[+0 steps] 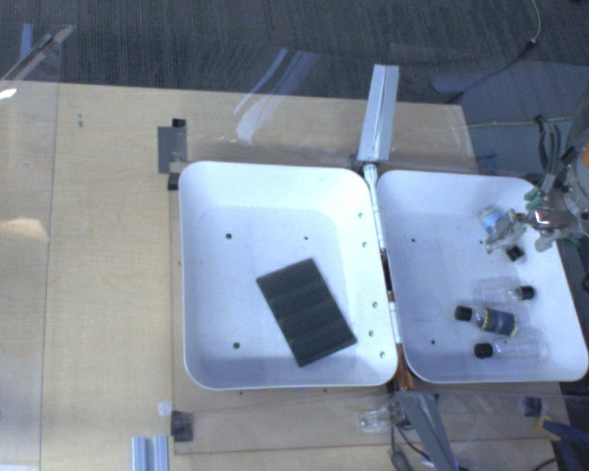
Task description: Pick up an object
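Currently the gripper (510,234) hangs over the far right of the right bin (427,273) — grip state unreadable — with small bottles (496,320) lying nearer; risk: round, glossy bottles rolling from a slightly off closure.

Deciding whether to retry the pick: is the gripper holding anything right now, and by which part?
Cannot be told. The gripper sits low over the right bin, close to a small clear bottle, but the view is too blurred to show a hold.
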You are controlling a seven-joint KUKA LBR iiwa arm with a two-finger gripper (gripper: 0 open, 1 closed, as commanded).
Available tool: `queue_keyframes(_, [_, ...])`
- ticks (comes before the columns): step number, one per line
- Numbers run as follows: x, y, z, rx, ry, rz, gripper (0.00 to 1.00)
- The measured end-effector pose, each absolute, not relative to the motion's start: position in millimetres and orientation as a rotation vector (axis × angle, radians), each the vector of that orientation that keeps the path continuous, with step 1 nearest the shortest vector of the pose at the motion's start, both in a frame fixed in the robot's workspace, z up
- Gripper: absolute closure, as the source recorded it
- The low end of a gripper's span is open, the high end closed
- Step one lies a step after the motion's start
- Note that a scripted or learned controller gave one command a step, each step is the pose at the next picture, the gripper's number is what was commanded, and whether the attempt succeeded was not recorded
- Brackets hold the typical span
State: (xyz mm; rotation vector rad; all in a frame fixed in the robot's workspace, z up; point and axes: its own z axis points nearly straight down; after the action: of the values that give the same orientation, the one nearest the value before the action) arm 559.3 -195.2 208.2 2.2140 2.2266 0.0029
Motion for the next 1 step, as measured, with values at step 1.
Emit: queue_keyframes(1, [609.3, -202.7, 110.8, 2.263, 2.183, 0.001, 0.00])
